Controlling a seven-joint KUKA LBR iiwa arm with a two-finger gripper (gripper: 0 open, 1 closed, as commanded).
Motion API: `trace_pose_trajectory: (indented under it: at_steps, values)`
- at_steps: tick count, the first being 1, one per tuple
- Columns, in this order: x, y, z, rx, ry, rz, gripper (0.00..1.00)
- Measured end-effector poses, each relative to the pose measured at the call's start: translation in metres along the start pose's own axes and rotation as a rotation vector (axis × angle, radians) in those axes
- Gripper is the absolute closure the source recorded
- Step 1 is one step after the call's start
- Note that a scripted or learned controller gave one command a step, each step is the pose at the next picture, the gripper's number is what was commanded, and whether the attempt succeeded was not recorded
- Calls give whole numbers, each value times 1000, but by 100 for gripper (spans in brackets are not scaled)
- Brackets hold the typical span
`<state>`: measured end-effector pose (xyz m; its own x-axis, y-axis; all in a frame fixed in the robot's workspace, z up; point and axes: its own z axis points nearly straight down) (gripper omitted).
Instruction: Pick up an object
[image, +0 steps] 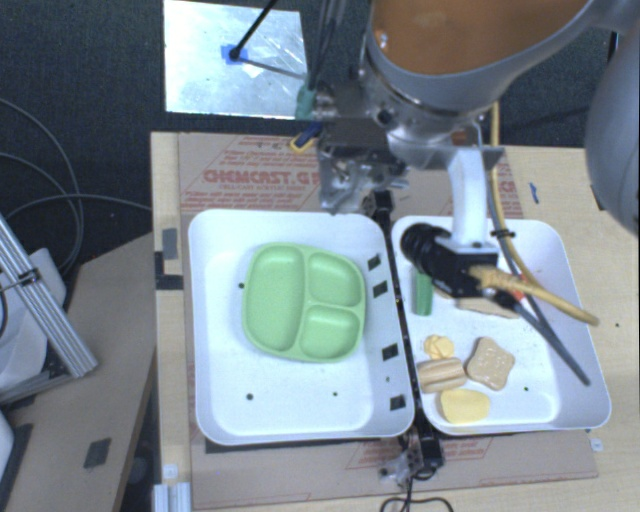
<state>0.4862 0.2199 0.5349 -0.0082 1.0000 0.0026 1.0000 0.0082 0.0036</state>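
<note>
Two white bins (215, 330) sit below the claw (352, 190); whether it's open, I cannot tell. Nearest it, down-left, lies a pale green three-compartment plate (303, 301), flat and untouched

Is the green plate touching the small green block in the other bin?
Apart. The camera view shows the green plate lying in the left bin and the green block in the right bin, with both bin walls between them.
</note>
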Motion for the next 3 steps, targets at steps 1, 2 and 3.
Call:
trace_pose_trajectory:
  at_steps: [1,2,3]
  values:
    - [-40,0,62,7,-4,11,100]
    - [-38,0,48,-1,-1,1,100]
    - [-38,1,36,-4,0,-3,100]
